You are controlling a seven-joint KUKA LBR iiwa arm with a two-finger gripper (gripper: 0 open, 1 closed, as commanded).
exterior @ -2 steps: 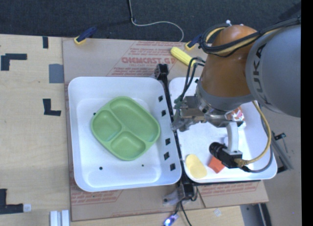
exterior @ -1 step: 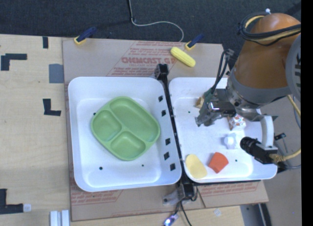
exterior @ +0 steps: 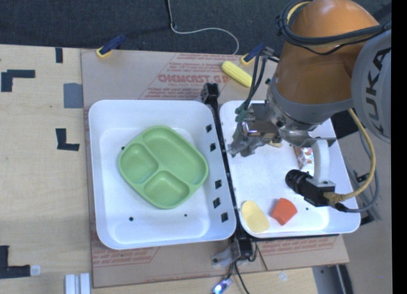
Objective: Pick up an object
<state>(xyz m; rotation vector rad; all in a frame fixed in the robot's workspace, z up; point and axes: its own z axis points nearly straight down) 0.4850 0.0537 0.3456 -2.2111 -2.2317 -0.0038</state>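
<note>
**Two loose pieces lie toward the near rim from the gripper**

Two small objects sit at the near edge of the right-hand shallow white bin (exterior: 254,178): a pale yellow rounded piece (exterior: 255,216) and, just beside it, an orange-red blocky piece (exterior: 284,210). A small red-and-white patterned item (exterior: 306,156) shows partly under the arm's wrist hardware. The two-finger gripper (exterior: 240,141) hangs low over the far left part of that bin, close to the wall shared with the left-hand white bin (exterior: 105,178), which holds a green divided plastic plate (exterior: 163,167).

Nothing is visible between the fingers, and whether they stand apart or together cannot be told, since the dark mechanism blurs into shadow. Either loose piece would be a fair target; both lie well apart from the gripper, toward the near rim and slightly right. The yellow piece seems the shorter reach, its long axis running roughly toward the near rim.
</note>
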